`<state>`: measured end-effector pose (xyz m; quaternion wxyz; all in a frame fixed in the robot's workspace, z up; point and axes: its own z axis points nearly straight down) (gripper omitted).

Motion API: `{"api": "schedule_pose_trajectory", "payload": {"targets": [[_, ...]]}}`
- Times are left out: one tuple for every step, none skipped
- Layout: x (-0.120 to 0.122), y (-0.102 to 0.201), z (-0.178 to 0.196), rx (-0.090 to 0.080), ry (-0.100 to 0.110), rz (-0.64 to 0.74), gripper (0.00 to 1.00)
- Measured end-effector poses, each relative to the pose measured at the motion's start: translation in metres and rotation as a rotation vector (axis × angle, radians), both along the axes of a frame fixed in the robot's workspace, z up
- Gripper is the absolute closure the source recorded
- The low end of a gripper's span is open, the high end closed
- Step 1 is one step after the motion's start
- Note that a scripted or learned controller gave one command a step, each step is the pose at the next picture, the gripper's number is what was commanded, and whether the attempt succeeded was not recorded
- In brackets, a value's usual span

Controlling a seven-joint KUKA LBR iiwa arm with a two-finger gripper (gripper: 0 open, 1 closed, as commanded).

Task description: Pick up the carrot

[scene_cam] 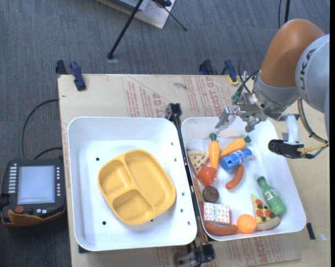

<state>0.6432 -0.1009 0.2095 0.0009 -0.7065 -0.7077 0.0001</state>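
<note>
claw [238, 119] open, upper right; carrot [214, 152] looks light, stiff, slick plastic; best pinched across its middle.

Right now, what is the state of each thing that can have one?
Robot hand: open, above the right bin, holding nothing.
Orange toy carrot with green top: lying in the right white bin, not gripped.
Yellow divided plastic plate: flat in the left bin, unloaded.

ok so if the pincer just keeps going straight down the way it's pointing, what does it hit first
Probably the carrots. The pincer, fingers spread and holding nothing, points down over the right bin's upper end, and two carrots lie just below it. Depth is unclear from this slanted view, so it could meet bare bin floor instead.
</note>
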Motion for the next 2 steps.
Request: {"api": "schedule_pose_trajectory", "payload": {"targets": [[0.0014, 0.0008, -0.1130, 0.000, -0.002, 0.013, 0.00], [0.0011, 0.0001, -0.1037, 0.001, -0.001, 0.010, 1.00]]}}
